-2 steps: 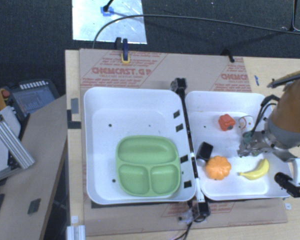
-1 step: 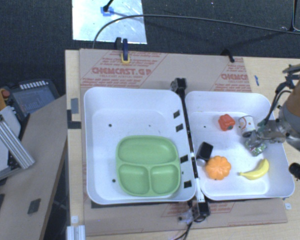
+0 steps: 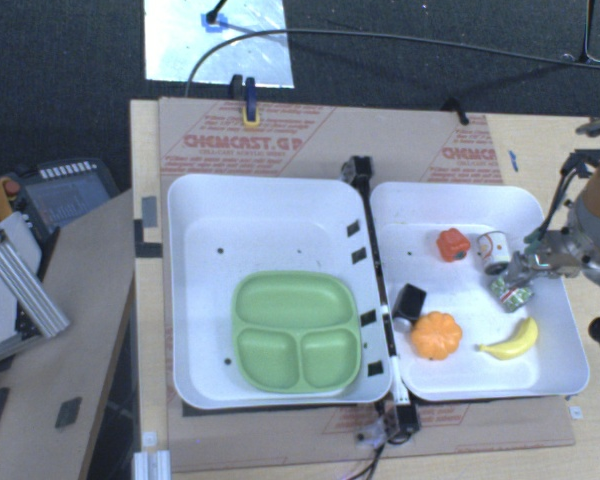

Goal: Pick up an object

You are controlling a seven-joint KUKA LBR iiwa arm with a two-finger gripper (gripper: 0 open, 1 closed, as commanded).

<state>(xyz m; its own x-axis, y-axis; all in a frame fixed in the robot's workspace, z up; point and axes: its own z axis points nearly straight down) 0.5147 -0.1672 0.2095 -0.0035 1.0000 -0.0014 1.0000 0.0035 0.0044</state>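
A grey robot arm enters from the right side of the camera view, and its pincer (image 3: 525,271) sits low over the right-hand white bin (image 3: 555,368), right at a small crumpled greenish packet (image 3: 510,291) near that bin's right wall. The metal parts blur together there, so it is not possible to tell whether the pincer is open or closed, or whether it has hold of the packet. Since any object will do, the packet is the likeliest target, and a good pick here probably means closing across its narrow width and lifting straight up, since a soft, wrinkled wrapper can slip or fold. Just beside the packet, toward the bin's middle, lies a small white cylinder with a dark end (image 3: 493,249), and next to that a rounded orange-red toy (image 3: 453,244); both are close enough to be nudged. Nearer the front edge lie a smooth curved yellow banana (image 3: 510,340), a ribbed orange pumpkin-shaped toy (image 3: 436,335) and a small black block (image 3: 410,301) by the divider. The left bin (image 3: 195,268) holds a matte green plastic tray with three compartments (image 3: 296,330). Both bins are shallow, glossy and round-cornered, resting on printed cardboard (image 3: 320,138) atop the pale wooden bench (image 3: 140,148).
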